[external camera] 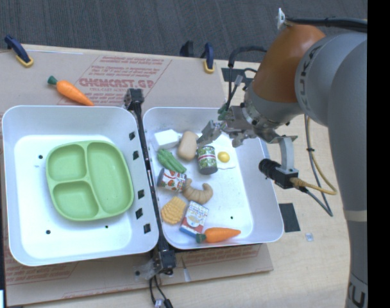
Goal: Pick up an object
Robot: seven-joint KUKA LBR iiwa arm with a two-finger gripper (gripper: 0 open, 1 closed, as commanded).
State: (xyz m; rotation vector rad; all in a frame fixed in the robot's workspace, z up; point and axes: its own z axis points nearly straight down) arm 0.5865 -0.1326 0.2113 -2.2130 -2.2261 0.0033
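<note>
- Camera view: the grey arm comes in from the right and bends down over the right bin (pixel 262 213), the 1 of the 2 white bins that has the toys in it.
- The gripper (pixel 211 132) hangs low over the top part of that bin. I cannot tell how wide it is, and I see no toy caught in it.
- The closest toy is the little green can (pixel 207 160). It stands up straight, just below the gripper and a tiny bit to the left in this view.
- A tan potato (pixel 187 144) sits just beside the can, on its left. Its long side runs up and down the picture, tipped a little.
- A fried egg (pixel 224 157) lies flat, touching the can's right side.
- So I think the can is the easy pick: the gripper would only need to slide a little toward the bottom of the picture and go down.
- The potato and the egg crowd the can on 2 sides, so they might get bumped.
- More toys lie further down the bin: a green bean pod (pixel 171 160), a small box (pixel 194 218) and an orange carrot (pixel 220 234). They are well apart from the gripper.
- The left bin (pixel 28 242) holds a green plate (pixel 88 179) with 3 parts.
</note>
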